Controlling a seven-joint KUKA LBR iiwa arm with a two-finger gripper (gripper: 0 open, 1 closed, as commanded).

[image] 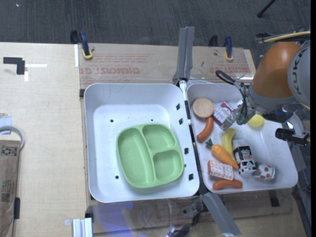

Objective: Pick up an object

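Observation:
The right bin (281, 147) holds several toy foods: a round tan bun (202, 107), a red sausage (205, 129), a pink packet (223, 113), a yellow lemon (256, 121), a banana (227, 139), a carrot (223, 155), a black-and-white carton (243, 156), a pink wafer box (220, 170), a second sausage (227, 184) and a spotted white cup (265, 172). My gripper (240, 116) hangs low over the bin's back part, between the pink packet and the lemon. The wrist and orange band (276, 70) hide its tip.
The left bin (98, 132) holds a green divided plate (149, 154). A grey divider (185, 53) runs between the bins at the back. A paper bag (9, 177) lies at the bench's far left. Clamps stand along the back edge.

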